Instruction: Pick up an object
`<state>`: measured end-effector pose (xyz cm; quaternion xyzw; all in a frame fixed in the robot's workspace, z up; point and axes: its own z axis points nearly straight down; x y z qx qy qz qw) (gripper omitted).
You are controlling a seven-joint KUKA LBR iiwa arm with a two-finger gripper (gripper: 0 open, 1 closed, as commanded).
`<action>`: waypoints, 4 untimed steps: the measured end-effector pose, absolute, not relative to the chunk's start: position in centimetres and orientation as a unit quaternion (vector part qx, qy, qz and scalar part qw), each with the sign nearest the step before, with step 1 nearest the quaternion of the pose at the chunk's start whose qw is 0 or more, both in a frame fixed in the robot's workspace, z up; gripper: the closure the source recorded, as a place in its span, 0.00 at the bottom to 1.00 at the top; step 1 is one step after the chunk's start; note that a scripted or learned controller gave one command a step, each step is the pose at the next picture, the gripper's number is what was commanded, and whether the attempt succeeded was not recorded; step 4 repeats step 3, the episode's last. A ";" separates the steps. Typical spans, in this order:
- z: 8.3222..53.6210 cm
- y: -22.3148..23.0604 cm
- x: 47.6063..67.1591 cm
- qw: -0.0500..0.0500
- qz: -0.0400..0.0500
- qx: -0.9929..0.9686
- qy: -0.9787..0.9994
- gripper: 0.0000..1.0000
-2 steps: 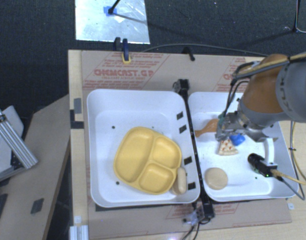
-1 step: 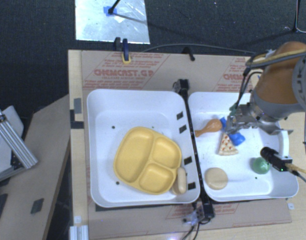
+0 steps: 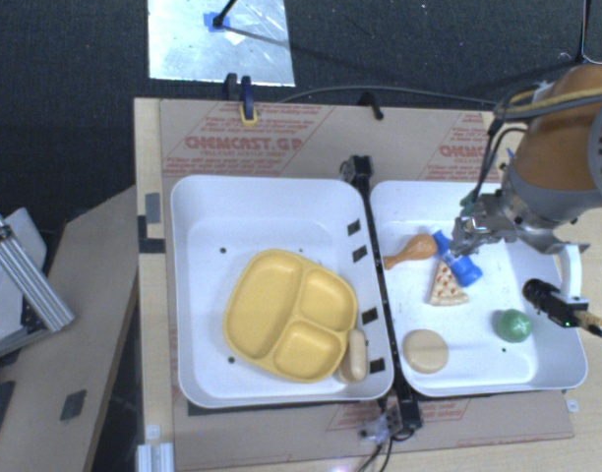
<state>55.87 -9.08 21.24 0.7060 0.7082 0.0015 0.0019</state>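
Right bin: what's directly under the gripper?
A blue object lies under the gripper, beside the pizza slice and drumstick. Its upper end is covered by the gripper.

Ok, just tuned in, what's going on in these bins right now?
The arm's tool is down in the right bin, right at the blue object beside the pizza slice and drumstick. A tan disc and green ball lie nearer the front. The left bin holds a yellow tray.

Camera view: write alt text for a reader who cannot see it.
The grey arm's gripper hangs over a blue object in the right bin, beside a pizza slice, drumstick, round bun and green ball. The left bin holds a yellow divided tray.
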 end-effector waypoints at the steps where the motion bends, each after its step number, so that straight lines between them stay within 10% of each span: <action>1: 20.5 -4.3 57.8 0.000 0.002 0.704 0.710 1.00; 4: 22.6 7.4 62.1 0.000 0.003 0.703 0.711 1.00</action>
